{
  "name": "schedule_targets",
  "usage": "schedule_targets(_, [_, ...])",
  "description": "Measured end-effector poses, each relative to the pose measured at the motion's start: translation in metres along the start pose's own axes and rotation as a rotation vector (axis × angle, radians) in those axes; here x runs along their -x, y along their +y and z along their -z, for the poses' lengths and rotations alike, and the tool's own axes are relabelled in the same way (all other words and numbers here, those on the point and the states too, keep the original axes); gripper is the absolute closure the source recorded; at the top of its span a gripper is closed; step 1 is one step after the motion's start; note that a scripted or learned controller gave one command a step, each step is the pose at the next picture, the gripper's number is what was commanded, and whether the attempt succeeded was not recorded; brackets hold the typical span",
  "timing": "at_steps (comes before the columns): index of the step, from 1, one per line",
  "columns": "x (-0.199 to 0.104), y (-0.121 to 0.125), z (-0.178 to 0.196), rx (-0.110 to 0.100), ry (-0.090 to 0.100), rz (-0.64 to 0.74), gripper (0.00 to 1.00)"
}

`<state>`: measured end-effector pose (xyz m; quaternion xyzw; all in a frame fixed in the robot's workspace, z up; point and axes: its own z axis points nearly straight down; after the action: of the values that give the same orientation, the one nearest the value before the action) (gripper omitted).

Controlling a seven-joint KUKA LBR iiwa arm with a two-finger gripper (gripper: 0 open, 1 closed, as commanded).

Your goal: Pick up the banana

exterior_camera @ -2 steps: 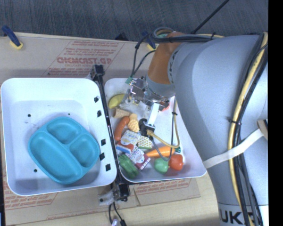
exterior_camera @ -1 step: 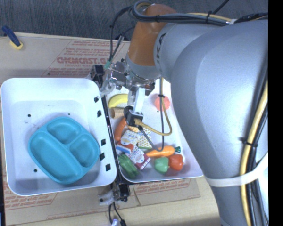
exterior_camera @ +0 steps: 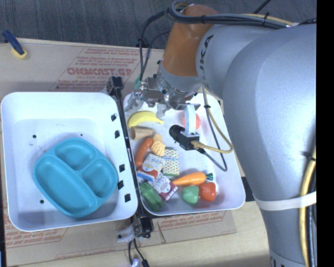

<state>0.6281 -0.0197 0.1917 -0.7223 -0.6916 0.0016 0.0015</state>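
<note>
Camera view: the gripper sits at the far end of the right bin, directly below the orange wrist band of the grey arm. The wrist housing and cabling cover most of the tool, so it cannot be told how far it is open or whether it has hold of anything. The banana lies in the right bin just beneath the gripper, near the bin's far left corner; its far edge meets the tool's metal parts, and contact cannot be confirmed. A black cylindrical part with a yellow cable hangs over the bin beside the banana. The arm body hides the right side of the right bin and the bench beyond it. In the visible part of the right bin, nearer the camera than the banana, lies a crowded pile: an orange carrot-shaped item along the left wall, a yellow corn-like piece, small printed packets, a second carrot, a green pepper-like item, a red item and a green item at the near left. Several overlap, and their exact outlines are hard to separate. The left bin holds a blue divided tray with three compartments, lying flat. Both bins rest on brown cardboard.
</note>
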Motion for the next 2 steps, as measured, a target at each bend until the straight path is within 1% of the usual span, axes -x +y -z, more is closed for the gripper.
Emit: schedule_targets(2, [0.0001, 0.0, 0.0, 0.0, 0.0, 0.0, 0.0])
